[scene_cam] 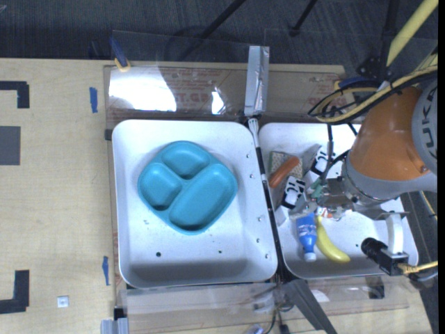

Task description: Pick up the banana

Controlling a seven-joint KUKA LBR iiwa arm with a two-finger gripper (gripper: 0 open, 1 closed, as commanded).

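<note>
Banana [329, 244] lengthwise, upper-left to lower-right

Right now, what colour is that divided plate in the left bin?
Bright blue all over, with three compartments; the divided plate shows clearly in the camera view.

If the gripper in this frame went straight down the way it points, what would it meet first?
Most likely the upper end of the banana, which lies just below the gripper in the right bin, beside the blue tube. Depth is unclear from this slanted view.
</note>
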